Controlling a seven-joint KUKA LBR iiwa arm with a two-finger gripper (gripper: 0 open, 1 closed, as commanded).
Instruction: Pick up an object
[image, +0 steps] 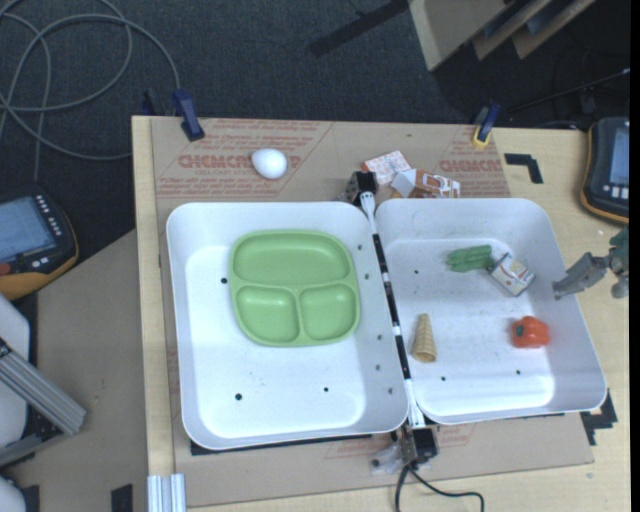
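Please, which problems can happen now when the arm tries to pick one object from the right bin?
The green object and the small carton touch, so a grasp there may catch both or push one away. The orange-red object looks rounded and might roll off. The tool sits at the bin's right rim and could bump it.

Even, bright overhead light washes out the white bins (200, 400), casting only faint shadows, while the whole picture looks slightly soft.
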